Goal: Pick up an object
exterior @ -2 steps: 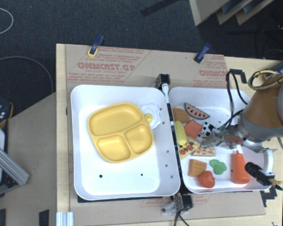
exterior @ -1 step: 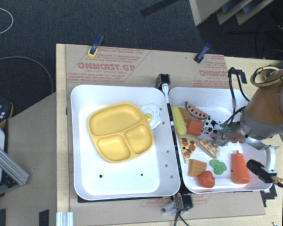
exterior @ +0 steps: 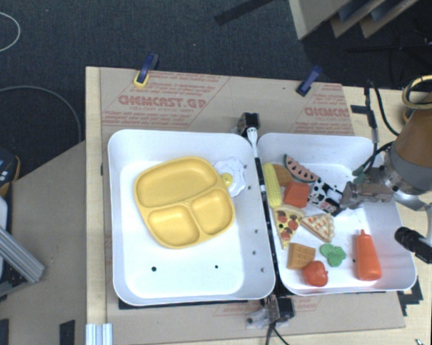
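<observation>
Although the right bin holds a whole clutter of toy food, the piece that matters sits under the arm's tip: a small black-and-white spotted plastic toy (exterior: 322,195), lying in the middle of the white right-hand bin (exterior: 404,273). The two-finger gripper (exterior: 343,198) is low over the bin floor, just right of that spotted toy, with its dark fingertips reaching toward the toy's right end. How wide the jaws stand I cannot tell — the tips merge with the toy's dark patches — and nothing is visibly clamped between them.

The toy's long axis seems to run roughly left to right, so it lies leftward from the jaws, almost in line with the arm's reach. My reading is that the grasp turns on whether the fingers straddle that end or merely nudge it.

Around the spotted toy: an orange-red block (exterior: 296,194) just left of it, a watermelon slice (exterior: 300,169) above and left, a yellow corn cob (exterior: 272,185) further left. Below it lies a pizza wedge (exterior: 316,226); below and right, a green broccoli piece (exterior: 332,253) and an orange-red bottle (exterior: 367,256). Well to the left, in the other bin (exterior: 122,200), sits a yellow divided plate (exterior: 182,201).
</observation>
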Tool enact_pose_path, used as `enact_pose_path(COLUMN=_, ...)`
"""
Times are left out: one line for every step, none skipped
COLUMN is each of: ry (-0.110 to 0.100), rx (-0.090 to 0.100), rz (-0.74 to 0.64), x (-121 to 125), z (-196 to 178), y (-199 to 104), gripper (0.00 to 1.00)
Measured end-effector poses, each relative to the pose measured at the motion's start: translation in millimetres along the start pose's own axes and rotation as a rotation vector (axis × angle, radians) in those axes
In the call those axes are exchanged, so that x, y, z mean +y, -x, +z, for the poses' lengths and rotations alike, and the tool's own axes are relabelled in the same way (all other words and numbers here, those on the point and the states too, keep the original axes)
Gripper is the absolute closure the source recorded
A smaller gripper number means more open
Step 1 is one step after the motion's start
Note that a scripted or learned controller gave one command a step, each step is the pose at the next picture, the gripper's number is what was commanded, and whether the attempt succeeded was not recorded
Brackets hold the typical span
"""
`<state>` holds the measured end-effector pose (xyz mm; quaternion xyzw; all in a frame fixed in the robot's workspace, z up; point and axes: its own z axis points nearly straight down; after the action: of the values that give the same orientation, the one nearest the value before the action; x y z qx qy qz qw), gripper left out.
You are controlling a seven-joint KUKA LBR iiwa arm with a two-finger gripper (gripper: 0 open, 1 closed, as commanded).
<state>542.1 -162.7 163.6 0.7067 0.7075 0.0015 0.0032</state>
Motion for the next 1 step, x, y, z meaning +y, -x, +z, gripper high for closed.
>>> enact_pose_path(ry=0.001, rx=0.0, rz=-0.001, x=0.2, z=-45.9, y=-6.3, gripper=1.0)
